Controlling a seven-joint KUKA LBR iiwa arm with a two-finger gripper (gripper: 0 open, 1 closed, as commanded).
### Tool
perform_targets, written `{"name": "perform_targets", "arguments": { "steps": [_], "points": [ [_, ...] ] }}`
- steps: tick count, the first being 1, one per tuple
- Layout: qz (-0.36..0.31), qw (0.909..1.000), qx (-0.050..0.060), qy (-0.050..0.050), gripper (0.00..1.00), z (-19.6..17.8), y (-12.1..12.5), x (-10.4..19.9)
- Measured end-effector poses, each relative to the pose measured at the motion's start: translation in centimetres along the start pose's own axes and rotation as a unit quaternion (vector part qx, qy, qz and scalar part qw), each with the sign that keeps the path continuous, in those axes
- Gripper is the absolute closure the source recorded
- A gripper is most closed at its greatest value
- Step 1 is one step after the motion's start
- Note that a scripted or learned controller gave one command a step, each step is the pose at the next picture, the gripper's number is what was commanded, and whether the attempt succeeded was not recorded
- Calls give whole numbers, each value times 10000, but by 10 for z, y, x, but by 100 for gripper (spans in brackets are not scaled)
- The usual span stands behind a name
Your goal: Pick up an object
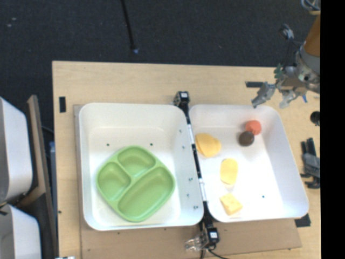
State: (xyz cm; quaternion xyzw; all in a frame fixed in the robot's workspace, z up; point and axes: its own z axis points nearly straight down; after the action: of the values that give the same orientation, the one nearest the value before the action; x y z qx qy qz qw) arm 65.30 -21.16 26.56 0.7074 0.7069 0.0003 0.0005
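The pincer (274, 97) hung over the far right corner of the right bin (288, 169), its two fingers spread apart with nothing between them. It stood above the rim rather than down among the things, which looked like a waiting pose before any pick had begun.

The things to be picked lay loose in the right bin, well apart from one another, so that fingers could likely come down around any one of them. An orange ball (253, 126) sat near the far wall, touching or just beside a dark brown ball (246, 138). A rounded yellow lump (207, 145) lay close to the wall shared with the left bin (91, 128); a pale yellow piece (229, 171) lay mid-bin, and a yellow wedge (230, 204) nearer the front. The two balls were nearest the pincer, and probably the easiest first try, though their closeness might hinder a clean grip.

In the left bin a green divided plate (136, 183) lay flat.

Both bins rested side by side on a pale wooden table (135, 82), with dark floor beyond it.
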Motion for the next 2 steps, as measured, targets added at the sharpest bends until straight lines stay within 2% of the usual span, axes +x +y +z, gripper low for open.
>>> {"name": "perform_targets", "arguments": {
  "steps": [1, 2],
  "points": [
    [-7, 10000, -10, 0, 0, -37, -16, 19],
    [-7, 10000, -3, -5, 100, -46, -16, 18]
  ]
}}
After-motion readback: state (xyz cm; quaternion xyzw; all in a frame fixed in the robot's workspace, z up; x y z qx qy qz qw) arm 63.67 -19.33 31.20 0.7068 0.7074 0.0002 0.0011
